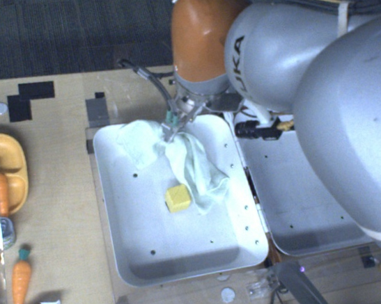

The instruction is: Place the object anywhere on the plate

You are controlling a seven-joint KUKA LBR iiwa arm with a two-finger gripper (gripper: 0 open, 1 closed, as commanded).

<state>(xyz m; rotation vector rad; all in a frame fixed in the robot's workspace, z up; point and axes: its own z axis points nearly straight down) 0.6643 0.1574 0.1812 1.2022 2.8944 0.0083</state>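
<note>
Below gripper (173, 125), hanging cloth (194, 168)

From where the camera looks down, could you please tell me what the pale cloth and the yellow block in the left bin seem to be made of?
The pale cloth: thin soft fabric, matte, judging by its folds and drape. The yellow block: probably sponge or foam, dull with softened edges, though it could be plastic.

Pale mint cloth (191, 165) and yellow block (178, 198) lying in white bin (184, 257); orange carrots (20, 278) resting on tan counter (73, 269).
</note>
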